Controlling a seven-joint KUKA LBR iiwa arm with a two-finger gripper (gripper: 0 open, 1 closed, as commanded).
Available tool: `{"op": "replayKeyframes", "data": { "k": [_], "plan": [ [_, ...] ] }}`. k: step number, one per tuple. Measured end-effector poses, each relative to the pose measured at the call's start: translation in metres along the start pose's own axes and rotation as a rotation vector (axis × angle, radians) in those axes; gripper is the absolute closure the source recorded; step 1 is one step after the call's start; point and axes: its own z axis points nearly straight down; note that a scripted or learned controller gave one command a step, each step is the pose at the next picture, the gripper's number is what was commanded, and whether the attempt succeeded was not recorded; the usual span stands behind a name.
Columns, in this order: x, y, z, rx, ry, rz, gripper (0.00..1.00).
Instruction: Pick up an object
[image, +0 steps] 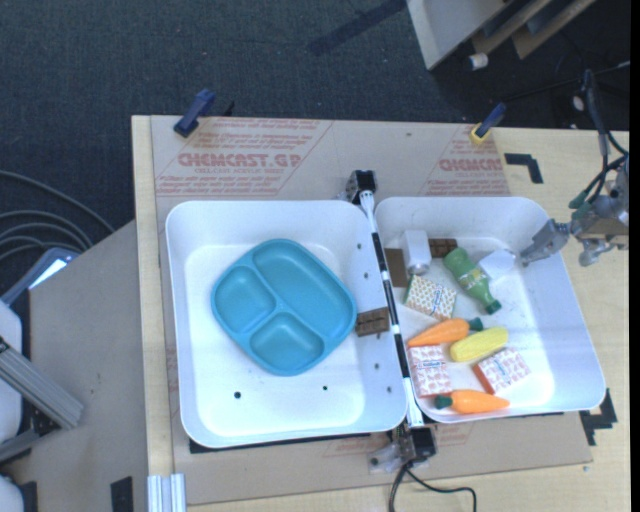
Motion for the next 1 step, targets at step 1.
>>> {"op": "replayKeyframes", "data": {
  "k": [1],
  "plan": [
    [0.0562, 0.0227, 0.1004, 0.001, 0.0, -0.001, 0.0]
  ]
}}
